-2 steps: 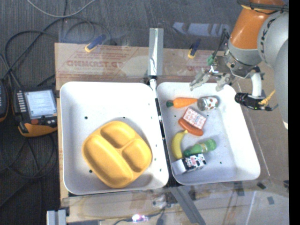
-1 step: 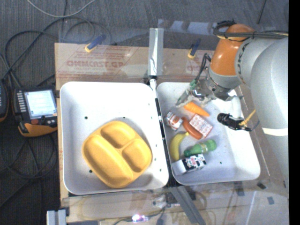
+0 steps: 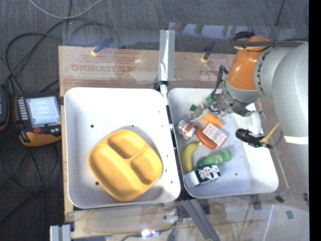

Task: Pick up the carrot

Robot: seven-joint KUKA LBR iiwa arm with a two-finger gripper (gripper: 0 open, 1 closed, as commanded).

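The small orange carrot [image 3: 213, 119] lies in the right white bin [image 3: 261, 172], far side, just under the grey two-finger gripper [image 3: 216, 106]; whether that claw is open or closed, I cannot tell. No lift seems made yet. A red-and-white packet [image 3: 211, 134] and yellow banana [image 3: 188, 156] crowd it.

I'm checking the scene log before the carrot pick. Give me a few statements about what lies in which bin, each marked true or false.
1. The yellow divided tray lies in the left bin. True.
2. The carrot lies in the left bin. False: it lies in the right bin, near the hand.
3. The banana lies beside the green bottle. True.
4. The arm reaches in from the view's left. False: it comes from the right.
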